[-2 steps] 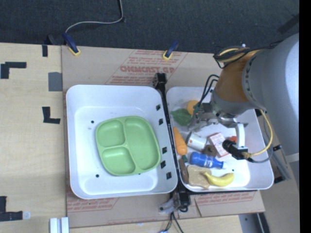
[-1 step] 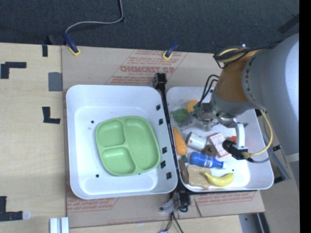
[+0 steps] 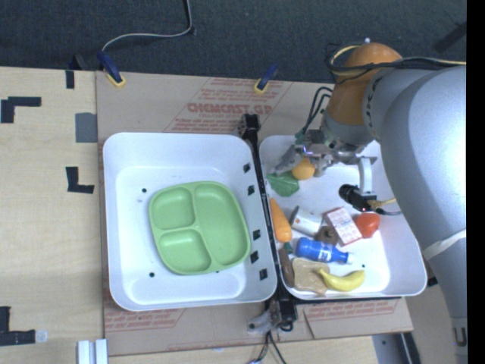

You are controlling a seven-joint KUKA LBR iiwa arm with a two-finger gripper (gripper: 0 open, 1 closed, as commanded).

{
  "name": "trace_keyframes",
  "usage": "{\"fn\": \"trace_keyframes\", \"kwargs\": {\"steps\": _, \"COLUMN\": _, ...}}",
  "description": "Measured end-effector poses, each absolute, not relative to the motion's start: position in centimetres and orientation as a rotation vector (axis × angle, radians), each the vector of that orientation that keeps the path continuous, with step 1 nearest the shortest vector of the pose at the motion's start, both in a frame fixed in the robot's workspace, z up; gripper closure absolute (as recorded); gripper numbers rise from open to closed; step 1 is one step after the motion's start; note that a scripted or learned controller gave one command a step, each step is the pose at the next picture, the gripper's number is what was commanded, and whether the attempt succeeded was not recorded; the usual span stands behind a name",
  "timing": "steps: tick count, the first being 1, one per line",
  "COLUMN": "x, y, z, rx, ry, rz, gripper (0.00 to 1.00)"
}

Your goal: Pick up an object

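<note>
My gripper (image 3: 305, 158) is down in the back left part of the right bin (image 3: 402, 279), standing open. A small orange-yellow ball (image 3: 303, 171) lies right at its fingertips, between the two fingers (image 3: 288, 160), and is not lifted. A green leafy piece (image 3: 283, 184) rests just left of and below the ball. Farther forward lie an orange carrot (image 3: 280, 221), a white cylinder (image 3: 307, 223), a red-and-white box (image 3: 342, 225), a red piece (image 3: 367, 223), a blue bottle (image 3: 322, 250), a tan lump (image 3: 305, 274) and a yellow banana (image 3: 342, 280).
The left bin (image 3: 121, 226) holds a green divided plate (image 3: 198, 227). The rim shared by the two bins (image 3: 261, 196) runs close to the gripper's left side. My grey arm (image 3: 424, 142) covers the right bin's far right side.
</note>
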State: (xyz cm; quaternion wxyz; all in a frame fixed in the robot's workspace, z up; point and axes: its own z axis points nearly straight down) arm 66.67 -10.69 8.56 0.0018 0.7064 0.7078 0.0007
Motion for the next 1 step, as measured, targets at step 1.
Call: {"fn": "trace_keyframes", "kwargs": {"steps": 1, "x": 66.77, "y": -10.72, "z": 9.75, "rx": 2.213, "ry": 2.221, "rz": 0.002, "gripper": 1.0}}
